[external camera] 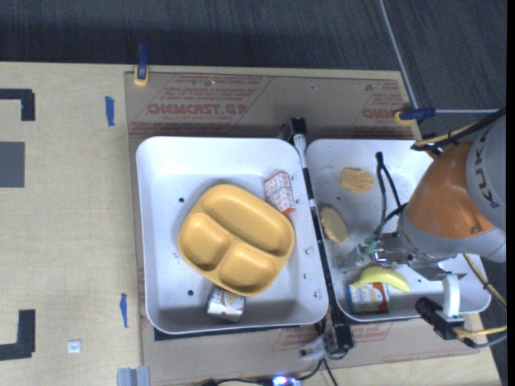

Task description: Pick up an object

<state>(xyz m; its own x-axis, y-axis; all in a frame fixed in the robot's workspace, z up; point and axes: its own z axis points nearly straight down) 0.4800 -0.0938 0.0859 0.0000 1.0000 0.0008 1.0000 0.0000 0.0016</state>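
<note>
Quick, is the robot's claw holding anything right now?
Gripper: low in the right bin, just above the banana; whether it grips anything cannot be told.

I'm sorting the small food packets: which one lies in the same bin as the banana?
The red packet in the right bin, just below the banana. The other two packets lie in the left bin beside the yellow tray.

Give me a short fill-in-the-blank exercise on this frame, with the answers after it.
1. The yellow sectioned tray lies in the ____ bin.
2. The banana lies in the ____ bin.
3. The tray has ____ compartments.
4. The arm's band is coloured ____.

Answers: left; right; three; orange
</note>
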